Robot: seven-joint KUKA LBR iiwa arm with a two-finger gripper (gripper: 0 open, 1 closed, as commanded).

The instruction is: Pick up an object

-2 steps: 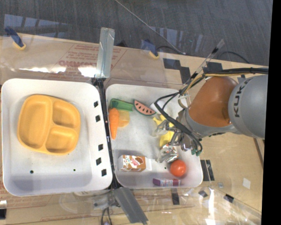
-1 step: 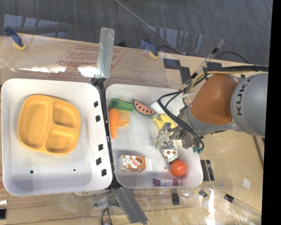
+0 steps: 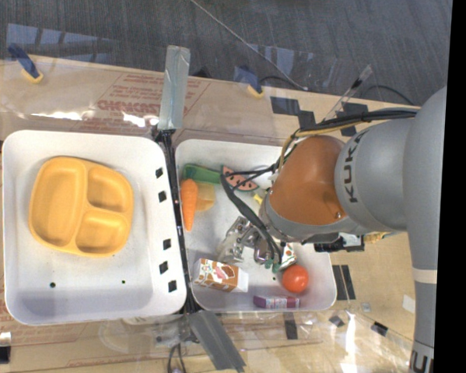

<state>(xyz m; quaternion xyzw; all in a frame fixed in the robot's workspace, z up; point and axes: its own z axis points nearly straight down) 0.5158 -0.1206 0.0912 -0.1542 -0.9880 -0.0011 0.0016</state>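
Taking the shallow white right-hand bin (image 3: pixel 321 292) as the landmark, its nearest edge holds a small purple flat packet (image 3: pixel 275 302) lying along the front wall, and just behind that a round red tomato-like toy (image 3: pixel 294 279) with a green stem sits near the front right corner. Toward the bin's front left lies a small white and brown juice carton (image 3: pixel 217 275) on its side, close to the divider between the bins. In the middle of the bin floor the metal claw (image 3: pixel 247 241) is down among the objects, just behind the carton and beside the tomato; I cannot tell whether it is released or clenched, and nothing can be seen gripped in it. The grey arm with its orange band (image 3: pixel 311 182) comes in over the bin's right side and hides much of that half. Along the bin's left wall an orange plastic carrot (image 3: pixel 188 203) lies lengthwise, with a pale yellow piece (image 3: pixel 206 197) just beside it. Farther back, near the bin's rear left, a green elongated toy vegetable (image 3: pixel 201 173) lies crosswise, and a watermelon-slice toy (image 3: pixel 238 179) is next to it, partly under black cables. Left of the landmark bin, touching it at the divider, the second shallow white bin (image 3: pixel 71 298) holds a yellow moulded three-compartment tray (image 3: pixel 80 205) in its rear half. Both bins rest on the plastic-covered worktop (image 3: pixel 82 96).
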